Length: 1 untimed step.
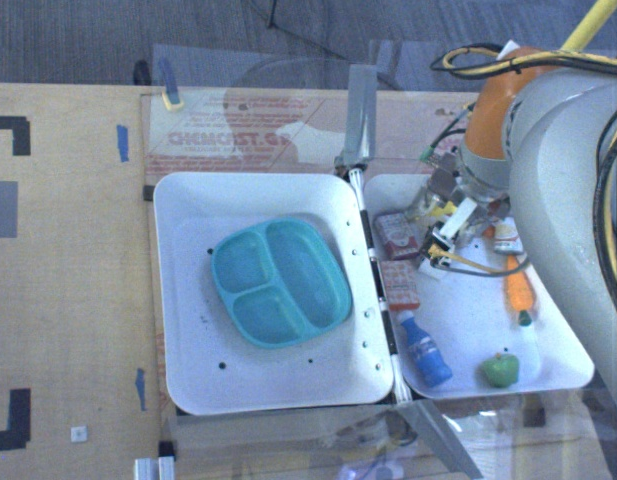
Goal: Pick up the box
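Two white bins sit side by side on the table [68,268]: the left bin [178,368] holds a blue divided plate [280,280], the right bin [558,363] a box [396,232], bottle [424,349], carrot [520,295] and green fruit [500,370]. The gripper [443,230] hangs just right of the box at the bin's upper left, seemingly lined up for a grasp. Whether the jaws are wide or narrow cannot be told; nothing shows between them.

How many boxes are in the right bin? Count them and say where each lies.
2. One box lies at the bin's far left, beside the gripper. A second box lies just nearer the camera, along the left wall above the blue bottle. The arm may hide more.
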### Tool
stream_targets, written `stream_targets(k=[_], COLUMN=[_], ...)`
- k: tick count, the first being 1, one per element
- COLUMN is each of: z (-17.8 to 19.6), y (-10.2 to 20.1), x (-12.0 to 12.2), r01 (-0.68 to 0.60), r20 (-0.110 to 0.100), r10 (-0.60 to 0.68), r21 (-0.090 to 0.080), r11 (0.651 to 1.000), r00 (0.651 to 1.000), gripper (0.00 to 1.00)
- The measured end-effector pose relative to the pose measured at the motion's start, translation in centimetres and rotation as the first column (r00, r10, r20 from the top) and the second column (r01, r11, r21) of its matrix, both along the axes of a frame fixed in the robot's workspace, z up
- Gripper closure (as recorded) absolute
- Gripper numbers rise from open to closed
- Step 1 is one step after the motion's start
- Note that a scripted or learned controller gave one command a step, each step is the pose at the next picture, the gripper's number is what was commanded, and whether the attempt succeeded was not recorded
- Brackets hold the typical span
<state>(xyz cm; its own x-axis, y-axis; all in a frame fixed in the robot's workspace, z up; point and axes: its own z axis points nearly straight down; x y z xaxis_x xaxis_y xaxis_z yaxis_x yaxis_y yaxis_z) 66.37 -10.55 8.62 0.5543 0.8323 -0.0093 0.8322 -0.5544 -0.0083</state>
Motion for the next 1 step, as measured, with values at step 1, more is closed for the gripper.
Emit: stream_targets(k=[1], z=[0.29], y=[-5.03], x=[-9.76], r01=[-0.038], r20=[0.007], r10=[0.038], r21=[0.005], r11=[0.999], r00=[0.999], gripper=[0.00])
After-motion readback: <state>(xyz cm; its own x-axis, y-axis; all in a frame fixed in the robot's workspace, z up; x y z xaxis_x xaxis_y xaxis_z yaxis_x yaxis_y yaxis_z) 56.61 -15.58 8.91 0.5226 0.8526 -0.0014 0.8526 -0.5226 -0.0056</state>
